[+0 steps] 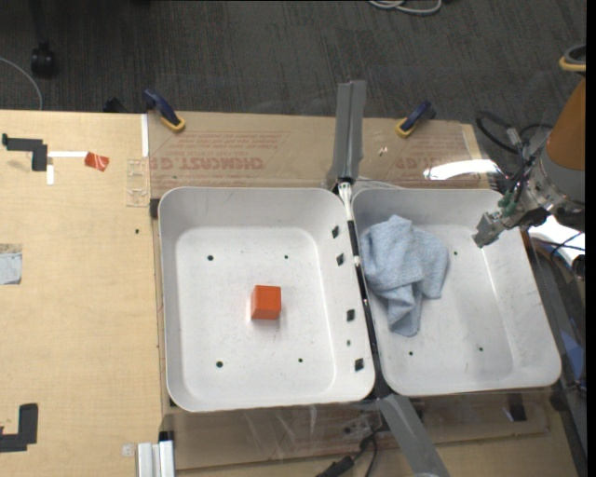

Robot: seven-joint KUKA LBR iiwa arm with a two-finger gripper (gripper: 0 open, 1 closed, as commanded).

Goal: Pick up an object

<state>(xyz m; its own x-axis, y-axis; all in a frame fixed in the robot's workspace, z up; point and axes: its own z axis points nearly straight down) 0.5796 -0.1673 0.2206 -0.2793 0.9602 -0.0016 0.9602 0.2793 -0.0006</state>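
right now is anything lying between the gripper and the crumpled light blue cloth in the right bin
Nothing visible does. The gripper hangs over the upper right part of the right white bin; the crumpled light blue cloth lies at that bin's left side, with bare bin floor between them. The small orange block sits in the left white bin.

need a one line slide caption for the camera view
Orange block in left bin, blue cloth in right bin, hand over right bin's far edge.

Dark grey carpet floor (pixel 233 47) along top, cables (pixel 405 6) lying on it; light wood bench top (pixel 74 279) at left; brown cardboard sheet (pixel 251 154) held by blue-and-yellow clamps (pixel 163 110); bright glare patch (pixel 456 170) upper right
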